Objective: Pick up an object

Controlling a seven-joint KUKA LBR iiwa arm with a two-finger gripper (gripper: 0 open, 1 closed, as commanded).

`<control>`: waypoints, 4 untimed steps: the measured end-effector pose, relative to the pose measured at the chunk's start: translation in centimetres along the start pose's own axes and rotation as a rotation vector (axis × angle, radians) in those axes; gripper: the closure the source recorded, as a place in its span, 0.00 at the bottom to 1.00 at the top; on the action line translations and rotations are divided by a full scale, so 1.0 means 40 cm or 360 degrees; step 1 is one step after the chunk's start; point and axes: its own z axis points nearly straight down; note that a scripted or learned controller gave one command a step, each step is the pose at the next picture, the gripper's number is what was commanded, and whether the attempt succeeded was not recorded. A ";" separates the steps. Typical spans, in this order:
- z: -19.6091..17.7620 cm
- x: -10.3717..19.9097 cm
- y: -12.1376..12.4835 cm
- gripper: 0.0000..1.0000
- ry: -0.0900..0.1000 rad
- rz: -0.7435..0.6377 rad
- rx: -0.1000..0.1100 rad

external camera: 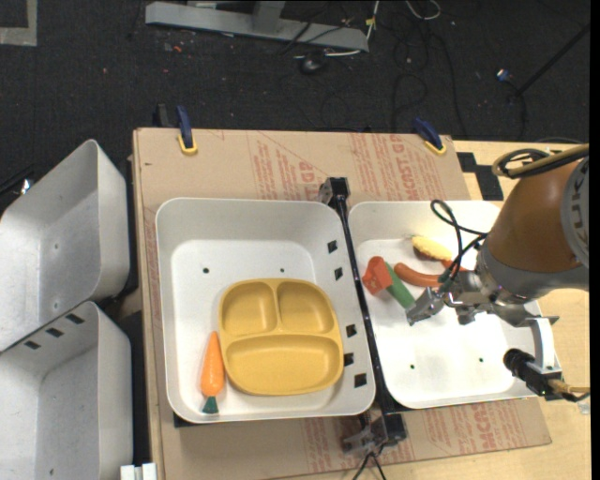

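Camera view: gripper [439, 307] spread open, holding nothing, beside red-green pepper [384, 279], orange sausage [418, 275].

The worktop [281, 155] is a brown board with red printing, held at its far edge by two clamps, one on the left [186, 131] and one on the right [429, 134]. Two shallow white bins sit on it side by side, the left bin [178, 309] and the right bin [450, 384], with a black divider strip [354, 291] running between them. Left of the worktop stand two more white tubs [56, 281], one behind the other. The floor [94, 75] beyond is dark, with loose black cables [412, 84] and a grey metal bar [253, 23] lying across it.
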 end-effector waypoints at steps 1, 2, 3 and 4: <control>0.134 0.001 -0.002 0.00 0.0000 -0.0001 0.0000; 0.102 0.001 0.001 1.00 -0.0001 0.0001 -0.0006; -0.029 0.018 -0.018 1.00 -0.0002 -0.0007 -0.0012; -0.138 0.004 -0.010 1.00 -0.0004 -0.0006 -0.0014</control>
